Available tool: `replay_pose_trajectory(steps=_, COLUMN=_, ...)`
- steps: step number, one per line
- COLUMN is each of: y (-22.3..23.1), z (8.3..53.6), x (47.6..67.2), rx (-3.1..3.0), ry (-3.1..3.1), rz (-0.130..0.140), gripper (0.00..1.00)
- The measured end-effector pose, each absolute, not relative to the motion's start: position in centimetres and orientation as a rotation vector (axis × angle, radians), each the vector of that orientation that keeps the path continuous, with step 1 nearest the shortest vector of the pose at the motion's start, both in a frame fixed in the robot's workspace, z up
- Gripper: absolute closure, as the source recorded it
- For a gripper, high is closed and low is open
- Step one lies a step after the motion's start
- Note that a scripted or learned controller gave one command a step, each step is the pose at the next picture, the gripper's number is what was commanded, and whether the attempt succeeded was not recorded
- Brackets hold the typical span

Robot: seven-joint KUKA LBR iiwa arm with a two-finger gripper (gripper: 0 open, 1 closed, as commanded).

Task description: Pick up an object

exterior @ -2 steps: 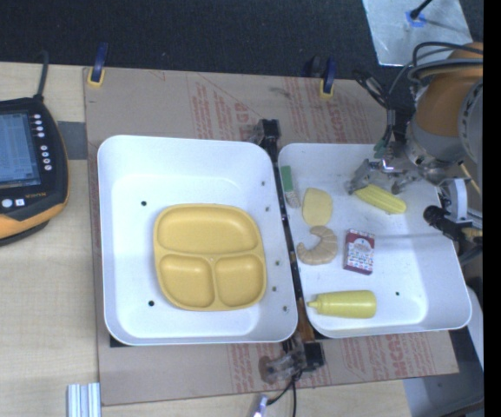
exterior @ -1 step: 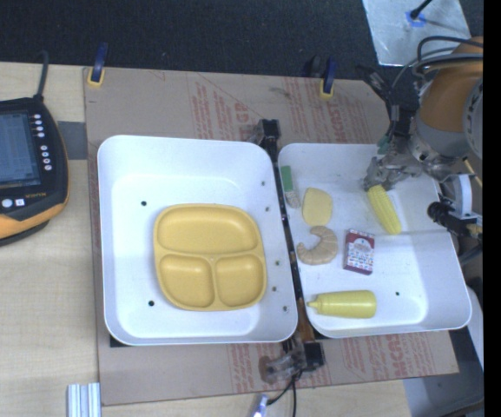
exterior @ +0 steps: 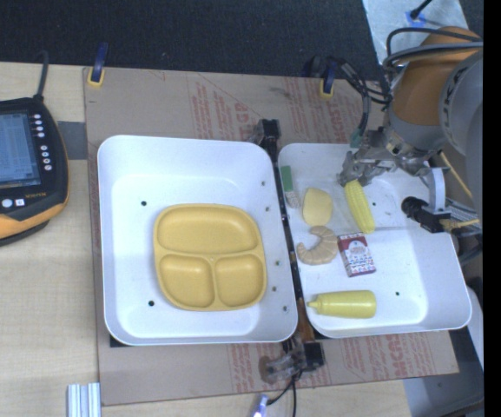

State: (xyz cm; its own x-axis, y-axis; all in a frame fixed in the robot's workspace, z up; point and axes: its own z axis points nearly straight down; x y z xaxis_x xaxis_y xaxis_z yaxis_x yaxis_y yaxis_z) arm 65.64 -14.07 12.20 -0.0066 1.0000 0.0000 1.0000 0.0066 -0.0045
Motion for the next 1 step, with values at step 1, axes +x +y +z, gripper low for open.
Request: replay_pose_trajectory(steps=1, y=-8.63, z=19.24, x=58.92, rx=-2.211, ry=-2.229, rz=0.006, gripper=1.0)
